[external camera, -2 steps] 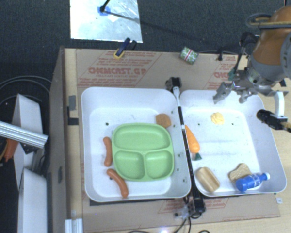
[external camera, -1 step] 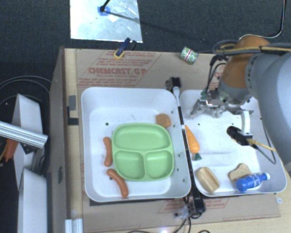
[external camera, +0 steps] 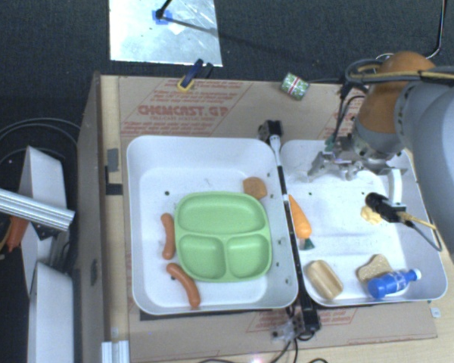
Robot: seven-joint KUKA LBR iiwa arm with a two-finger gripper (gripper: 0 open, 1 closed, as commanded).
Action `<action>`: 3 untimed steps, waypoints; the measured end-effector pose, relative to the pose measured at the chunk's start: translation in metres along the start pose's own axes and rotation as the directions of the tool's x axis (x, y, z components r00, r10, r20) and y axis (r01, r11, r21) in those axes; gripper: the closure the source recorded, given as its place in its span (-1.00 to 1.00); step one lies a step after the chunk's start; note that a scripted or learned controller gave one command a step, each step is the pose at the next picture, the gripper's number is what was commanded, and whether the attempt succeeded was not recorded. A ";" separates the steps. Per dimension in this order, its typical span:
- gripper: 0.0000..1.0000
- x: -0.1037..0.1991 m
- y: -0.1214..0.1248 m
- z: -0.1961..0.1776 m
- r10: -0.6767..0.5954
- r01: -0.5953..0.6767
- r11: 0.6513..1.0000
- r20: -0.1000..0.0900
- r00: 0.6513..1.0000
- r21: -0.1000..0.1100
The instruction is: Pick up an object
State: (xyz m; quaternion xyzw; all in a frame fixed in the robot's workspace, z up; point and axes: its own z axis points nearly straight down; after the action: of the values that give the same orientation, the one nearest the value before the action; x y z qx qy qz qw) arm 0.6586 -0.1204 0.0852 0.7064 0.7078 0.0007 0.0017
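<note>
Hovering with spread, empty jaws, the gripper hangs above the right bin, far from the carrot, probably choosing a target.

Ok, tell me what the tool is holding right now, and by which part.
Nothing. The tool hangs over the right bin, with no item between its fingers.
</note>
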 end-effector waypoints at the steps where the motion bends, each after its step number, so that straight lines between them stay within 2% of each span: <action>1: -1.00 0.038 -0.005 0.001 -0.003 0.003 1.000 -0.002 1.000 0.002; 2: -1.00 0.014 -0.004 0.000 0.000 0.000 1.000 0.000 1.000 0.000; 3: -1.00 -0.008 0.011 0.000 0.000 0.000 1.000 0.000 1.000 0.000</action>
State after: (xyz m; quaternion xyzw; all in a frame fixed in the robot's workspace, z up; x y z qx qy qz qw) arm 0.6693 -0.1282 0.0853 0.7065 0.7077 0.0009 0.0016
